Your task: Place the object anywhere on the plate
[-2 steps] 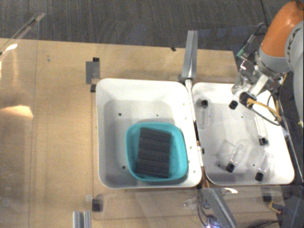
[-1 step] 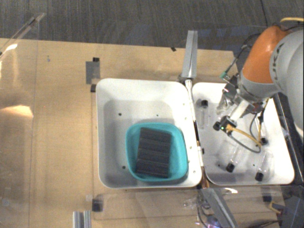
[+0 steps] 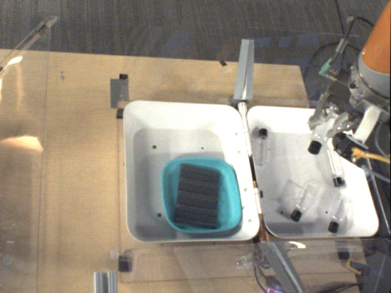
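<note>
teal plate [image 3: 229, 191]: sits in left bin [image 3: 140, 163], carrying a dark ribbed block [image 3: 198, 195]
gripper [image 3: 330, 130]: above right bin [image 3: 366, 221], grip state unclear
progress: block on plate, placement looks done

Arm [image 3: 376, 54] cut off at right edge; claw [image 3: 330, 124] finger state unclear; clear vials [image 3: 299, 197] hard to outline.

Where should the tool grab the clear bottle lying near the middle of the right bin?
Probably mid-body. The clear bottle lies on its side, tilted, black cap toward the front. Come straight down with the tool, closing across the narrow width rather than along its length. The smaller bottle lies apart to its right, so there looks to be room.
</note>
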Action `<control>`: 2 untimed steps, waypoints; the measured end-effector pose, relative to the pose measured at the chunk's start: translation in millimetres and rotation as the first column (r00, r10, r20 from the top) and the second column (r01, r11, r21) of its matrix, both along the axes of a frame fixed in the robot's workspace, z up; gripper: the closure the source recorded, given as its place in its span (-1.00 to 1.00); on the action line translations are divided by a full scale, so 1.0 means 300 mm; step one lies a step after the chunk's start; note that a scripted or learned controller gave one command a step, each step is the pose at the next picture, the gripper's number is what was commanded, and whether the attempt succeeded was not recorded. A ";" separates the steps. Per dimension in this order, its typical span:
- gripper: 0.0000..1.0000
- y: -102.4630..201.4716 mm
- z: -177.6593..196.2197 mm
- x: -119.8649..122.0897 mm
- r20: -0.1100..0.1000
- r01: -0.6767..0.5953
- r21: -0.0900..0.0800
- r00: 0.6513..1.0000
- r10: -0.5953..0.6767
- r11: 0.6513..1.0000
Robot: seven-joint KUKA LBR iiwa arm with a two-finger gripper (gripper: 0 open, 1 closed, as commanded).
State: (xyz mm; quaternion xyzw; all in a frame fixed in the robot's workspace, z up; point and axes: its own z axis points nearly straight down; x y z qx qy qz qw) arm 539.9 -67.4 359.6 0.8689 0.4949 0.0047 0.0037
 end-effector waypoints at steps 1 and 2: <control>1.00 0.195 -0.574 0.000 -0.011 -0.058 0.003 0.998 0.058 0.998; 1.00 0.194 -0.536 0.008 -0.005 -0.058 0.003 0.998 0.058 0.998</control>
